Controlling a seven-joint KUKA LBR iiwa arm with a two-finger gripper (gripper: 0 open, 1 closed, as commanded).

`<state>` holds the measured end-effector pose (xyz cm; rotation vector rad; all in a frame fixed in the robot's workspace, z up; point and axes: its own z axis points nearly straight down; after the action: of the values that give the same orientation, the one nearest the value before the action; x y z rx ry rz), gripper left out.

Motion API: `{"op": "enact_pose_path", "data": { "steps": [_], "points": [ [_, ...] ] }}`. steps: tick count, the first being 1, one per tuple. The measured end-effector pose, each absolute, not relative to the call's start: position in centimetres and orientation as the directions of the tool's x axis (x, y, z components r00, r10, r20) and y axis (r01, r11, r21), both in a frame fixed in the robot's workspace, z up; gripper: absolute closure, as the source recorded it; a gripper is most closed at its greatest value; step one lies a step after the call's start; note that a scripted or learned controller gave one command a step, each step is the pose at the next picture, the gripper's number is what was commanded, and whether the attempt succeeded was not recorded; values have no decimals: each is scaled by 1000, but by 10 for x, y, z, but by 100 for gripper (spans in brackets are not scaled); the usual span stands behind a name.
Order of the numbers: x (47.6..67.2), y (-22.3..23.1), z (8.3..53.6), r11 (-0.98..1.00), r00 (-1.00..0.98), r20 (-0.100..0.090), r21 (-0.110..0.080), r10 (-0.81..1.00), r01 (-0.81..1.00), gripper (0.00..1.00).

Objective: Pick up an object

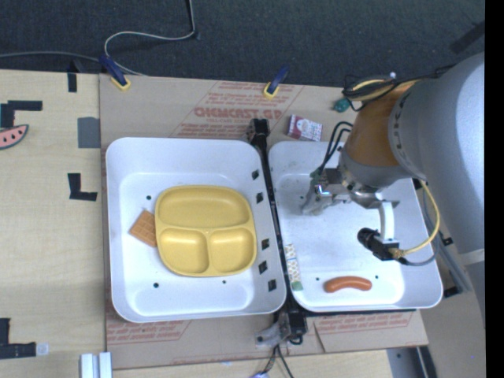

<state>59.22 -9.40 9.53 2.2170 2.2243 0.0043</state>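
A toy hot dog sausage (347, 284) lies near the front edge of the right bin (417, 290). A yellow divided plate (206, 229) fills the middle of the left bin (126, 172), with a tan cracker (143, 227) tucked under its left side. My gripper (318, 197) hangs low over the upper left part of the right bin, well behind the sausage. The wrist and the orange band hide most of it.
A small red and white packet (303, 127) lies on the cardboard behind the right bin. Yellow clamps (275, 86) hold the cardboard's back edge. A black cable connector (376, 243) hangs from the arm over the right bin.
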Motion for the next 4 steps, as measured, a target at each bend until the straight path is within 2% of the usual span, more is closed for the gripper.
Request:
{"op": "enact_pose_path", "data": {
  "steps": [1, 2, 3, 4],
  "points": [
    [592, -94, 95, 3, -3, 1, 3, 1000, 1000, 0],
    [592, -93, 104, 4, -4, 2, 1, 1000, 1000, 100],
    [592, -93, 104, 4, -4, 2, 1, 1000, 1000, 0],
    [528, -113, 86, -1, 1, -1, 2, 1000, 1000, 0]
  ]
}}
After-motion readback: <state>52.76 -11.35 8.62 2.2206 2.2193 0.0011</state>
